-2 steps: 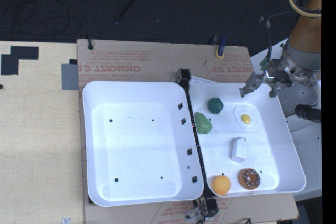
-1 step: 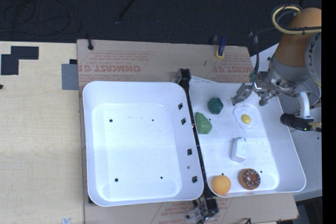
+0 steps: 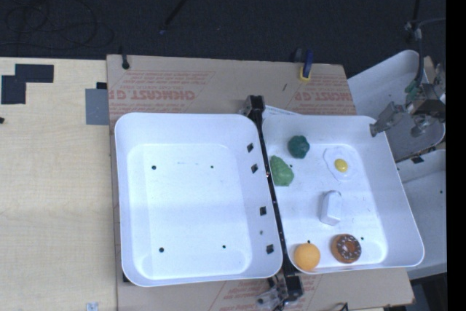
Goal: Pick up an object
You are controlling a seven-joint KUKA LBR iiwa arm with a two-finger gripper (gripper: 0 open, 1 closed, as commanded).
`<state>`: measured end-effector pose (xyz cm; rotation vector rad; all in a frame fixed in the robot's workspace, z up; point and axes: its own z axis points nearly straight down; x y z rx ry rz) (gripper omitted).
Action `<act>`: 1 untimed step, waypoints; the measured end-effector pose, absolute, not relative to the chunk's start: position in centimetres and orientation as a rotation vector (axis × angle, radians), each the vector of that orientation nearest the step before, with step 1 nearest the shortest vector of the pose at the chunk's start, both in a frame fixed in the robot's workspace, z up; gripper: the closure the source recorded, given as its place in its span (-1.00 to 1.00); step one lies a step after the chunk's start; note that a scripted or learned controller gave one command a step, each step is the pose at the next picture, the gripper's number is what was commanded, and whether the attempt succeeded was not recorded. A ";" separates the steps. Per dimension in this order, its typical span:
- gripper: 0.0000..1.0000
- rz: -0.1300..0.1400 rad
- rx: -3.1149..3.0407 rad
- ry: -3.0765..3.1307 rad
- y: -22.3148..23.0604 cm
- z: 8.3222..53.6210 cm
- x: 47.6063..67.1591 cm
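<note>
The right bin (image 3: 393,178) holds several small objects. A dark green round piece (image 3: 298,146) lies near its back, with a light green leafy piece (image 3: 280,172) just in front of it by the divider. A fried egg (image 3: 340,164) sits to the right of them. A white block (image 3: 330,207) lies in the middle. An orange (image 3: 307,256) and a chocolate donut (image 3: 346,248) rest at the front edge. My gripper (image 3: 386,120) hangs at the right, above the bin's back right rim, apart from all the objects. Nothing shows in its grasp.
The left bin (image 3: 131,156) stands beside the right one, with a black divider rail (image 3: 266,186) between them. Both rest on a cardboard sheet (image 3: 218,87) on the wooden bench. A yellow and blue clamp (image 3: 306,68) grips the cardboard's back edge.
</note>
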<state>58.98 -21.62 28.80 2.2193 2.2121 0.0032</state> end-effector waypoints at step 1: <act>-1.00 -0.006 2.224 2.231 -19.0 15.8 64.4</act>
